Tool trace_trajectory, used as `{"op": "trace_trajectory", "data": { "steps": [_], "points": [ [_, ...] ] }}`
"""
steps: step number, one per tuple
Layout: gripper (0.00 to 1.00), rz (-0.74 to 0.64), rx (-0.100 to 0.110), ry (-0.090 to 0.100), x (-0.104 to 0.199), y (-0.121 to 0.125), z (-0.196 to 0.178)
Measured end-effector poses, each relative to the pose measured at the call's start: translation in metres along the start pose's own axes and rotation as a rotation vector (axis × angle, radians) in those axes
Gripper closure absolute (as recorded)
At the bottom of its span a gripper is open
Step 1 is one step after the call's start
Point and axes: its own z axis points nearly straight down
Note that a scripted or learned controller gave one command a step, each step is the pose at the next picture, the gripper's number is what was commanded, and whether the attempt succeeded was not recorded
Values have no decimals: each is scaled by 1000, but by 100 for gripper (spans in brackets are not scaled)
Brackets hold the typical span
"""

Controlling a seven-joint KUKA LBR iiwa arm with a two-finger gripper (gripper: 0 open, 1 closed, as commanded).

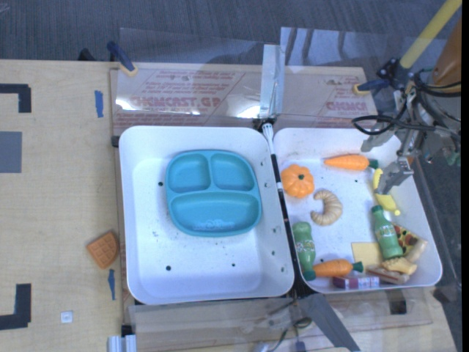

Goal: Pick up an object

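- The gripper (398, 173) hangs over the right bin's (434, 248) far right side, near its rim; I cannot tell its state
- Just left of it lies a carrot (346, 163), with a small pumpkin (297, 181) and a croissant (327, 206) further left
- A green bottle (385, 232) lies by the right wall, and more toys crowd the near edge
- The bin's middle floor stays bare
- The left bin (146, 262) holds a blue divided plate (212, 193)
- A waffle (103, 248) sits on the desk (51, 196)
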Motion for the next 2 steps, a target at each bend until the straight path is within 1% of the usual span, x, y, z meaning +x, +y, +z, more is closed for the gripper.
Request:
{"op": "trace_trajectory", "data": {
  "steps": [1, 2],
  "points": [
    [0, -67, -2, 10, 8, -72, 97],
    [0, -104, 3, -8, -28, -89, 191]
  ]
}}
